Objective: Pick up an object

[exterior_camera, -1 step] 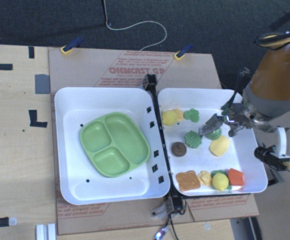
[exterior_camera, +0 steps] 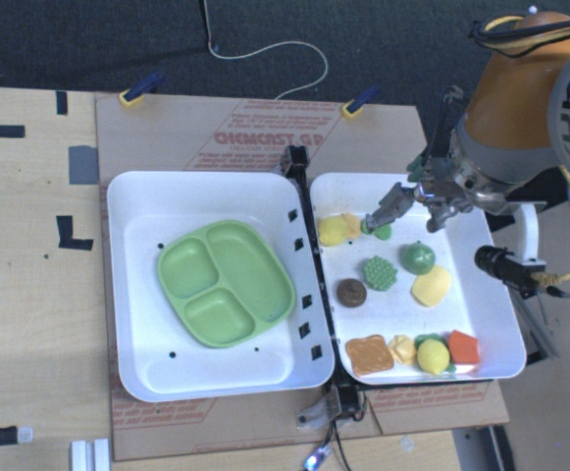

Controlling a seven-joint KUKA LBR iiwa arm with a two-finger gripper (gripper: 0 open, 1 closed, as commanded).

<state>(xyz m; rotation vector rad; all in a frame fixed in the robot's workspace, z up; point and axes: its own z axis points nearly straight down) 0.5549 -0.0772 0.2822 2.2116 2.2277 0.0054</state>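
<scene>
End effector (exterior_camera: 383, 220) is down in the right bin (exterior_camera: 491, 361), tip just beside a small green piece (exterior_camera: 382, 232) and the yellow lemon-like toy (exterior_camera: 335, 231); can't tell from this angle how wide it's open or if it has anything. Nothing looks lifted yet, so the pick isn't done. Grasp and lift still to come; left bin has the green divided tray (exterior_camera: 226, 283).

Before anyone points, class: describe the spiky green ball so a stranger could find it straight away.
Start at the right white bin, the one full of toy food. Near its middle sits the spiky green ball, right of a brown disc. Unlike the smooth green fruit nearby, it is covered in bumps.
</scene>
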